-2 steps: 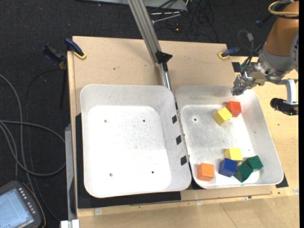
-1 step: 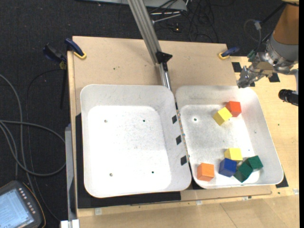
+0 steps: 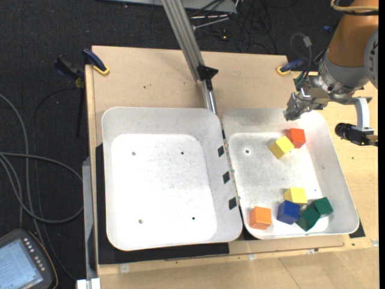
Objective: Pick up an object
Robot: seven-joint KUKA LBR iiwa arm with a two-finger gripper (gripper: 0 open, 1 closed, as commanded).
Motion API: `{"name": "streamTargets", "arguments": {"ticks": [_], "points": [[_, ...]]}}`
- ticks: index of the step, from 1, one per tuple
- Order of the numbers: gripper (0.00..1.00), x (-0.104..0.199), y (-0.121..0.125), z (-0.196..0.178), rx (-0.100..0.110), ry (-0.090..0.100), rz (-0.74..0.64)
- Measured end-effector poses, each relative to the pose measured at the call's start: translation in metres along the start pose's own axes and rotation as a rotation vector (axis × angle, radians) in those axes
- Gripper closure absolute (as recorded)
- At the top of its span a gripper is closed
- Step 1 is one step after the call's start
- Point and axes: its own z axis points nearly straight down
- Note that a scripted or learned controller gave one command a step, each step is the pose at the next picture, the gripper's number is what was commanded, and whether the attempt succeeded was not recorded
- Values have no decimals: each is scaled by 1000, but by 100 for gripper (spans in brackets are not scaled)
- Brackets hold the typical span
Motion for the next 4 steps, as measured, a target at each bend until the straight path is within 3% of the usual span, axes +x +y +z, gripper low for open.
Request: {"name": "streamTargets", "arguments": {"ticks": [4], "points": [[100,199,-75,-23,1,0,-1]]}}
